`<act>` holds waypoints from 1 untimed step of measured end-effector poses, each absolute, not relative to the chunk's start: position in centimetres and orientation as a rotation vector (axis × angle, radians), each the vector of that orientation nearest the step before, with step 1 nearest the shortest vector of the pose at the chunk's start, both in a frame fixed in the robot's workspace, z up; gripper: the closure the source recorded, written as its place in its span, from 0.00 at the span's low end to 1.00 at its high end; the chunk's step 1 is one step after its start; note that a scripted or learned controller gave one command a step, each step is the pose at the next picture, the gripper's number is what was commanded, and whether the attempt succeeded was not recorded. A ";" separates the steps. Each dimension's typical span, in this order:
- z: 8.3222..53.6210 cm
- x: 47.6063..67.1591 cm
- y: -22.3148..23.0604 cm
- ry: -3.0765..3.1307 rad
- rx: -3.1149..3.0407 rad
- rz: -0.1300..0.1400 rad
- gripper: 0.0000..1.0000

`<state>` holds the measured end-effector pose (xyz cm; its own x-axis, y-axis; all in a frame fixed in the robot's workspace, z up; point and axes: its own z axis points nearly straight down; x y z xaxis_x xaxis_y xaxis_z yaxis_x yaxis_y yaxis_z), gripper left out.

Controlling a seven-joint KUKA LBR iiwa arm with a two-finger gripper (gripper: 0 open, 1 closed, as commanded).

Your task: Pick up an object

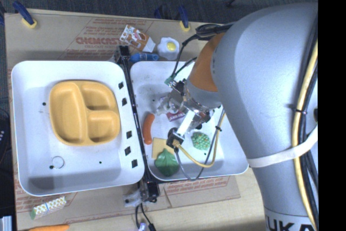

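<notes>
A sheet of brown cardboard covers the desk [81, 30], pinned at its far edge by blue clamps [24, 13], presumably so that it cannot slide under the two bins. In the right bin [141, 70] the pincer [168, 99] hangs low over the middle of the floor. We cannot tell how far open it is, and we see nothing held in it.

The nearest candidate is a small pink-and-red piece [174, 115] just beside it, so we judge that to be the likely target. Towards the near left corner lie an orange sausage-shaped toy [147, 128], a flat yellow block [159, 146] and a green toy vegetable [166, 162], close together. A pale green knobbly ball [200, 141] sits under the wrist. The shallow walls seem meant to keep loose toys within reach.

The left bin [32, 159] holds a yellow divided plate [84, 112], lying face up. Behind the bins, outside them, stand a small orange-and-white carton [132, 37] and a yellow-and-white toy [169, 47].

Red print on the cardboard [100, 40] reads roughly "CHEMCAST". The arm's base [286, 223] shows the letters "UKA". The carton's print is too small to read.
</notes>
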<state>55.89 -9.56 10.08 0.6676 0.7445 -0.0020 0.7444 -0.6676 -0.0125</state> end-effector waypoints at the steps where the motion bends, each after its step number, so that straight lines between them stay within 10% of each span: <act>1: 9.1 55.9 -9.1 -1.076 -2.944 0.008 0.00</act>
